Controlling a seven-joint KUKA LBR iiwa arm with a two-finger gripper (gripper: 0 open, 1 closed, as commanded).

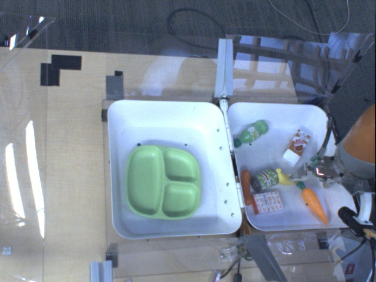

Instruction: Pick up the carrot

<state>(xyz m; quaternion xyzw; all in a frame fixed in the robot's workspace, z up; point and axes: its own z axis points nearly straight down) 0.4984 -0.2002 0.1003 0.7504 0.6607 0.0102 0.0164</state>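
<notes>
1. Two bins: the carrot [314, 205] lies in the right bin [276, 113], toward five o'clock.
2. Gripper [322, 170] sits at the carrot's twelve o'clock; whether it holds anything, I cannot tell.
3. Green tray [163, 182] fills the left bin [164, 113].

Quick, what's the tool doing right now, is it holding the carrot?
Tool: open or shut cannot be told. The carrot lies in the right bin, not held.
</notes>
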